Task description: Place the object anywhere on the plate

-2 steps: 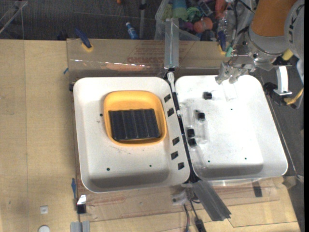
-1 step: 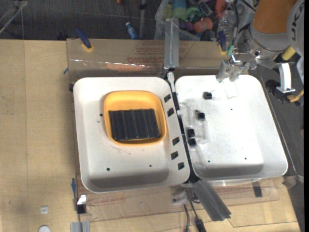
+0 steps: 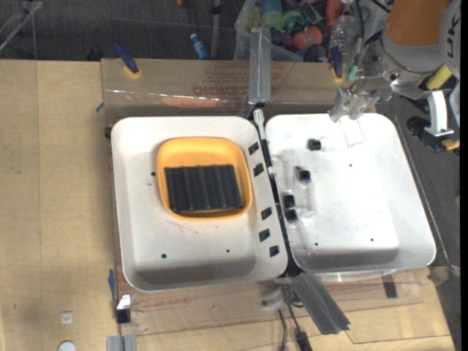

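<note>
Two bins: dark slab (image 3: 203, 188) fills orange plate (image 3: 204, 176), left; jaws (image 3: 349, 107) blurred, state unclear.

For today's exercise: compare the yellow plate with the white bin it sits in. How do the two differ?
The yellow plate is smaller than the left white bin and lies inside it. The plate carries a dark ribbed object; the bin carries the plate. Both are shallow with rounded corners.

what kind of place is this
Probably a robot lab test bench: a KUKA arm hangs over two white bins, a yellow plate sits in the left one, and a tub of bright toys stands behind.
</note>
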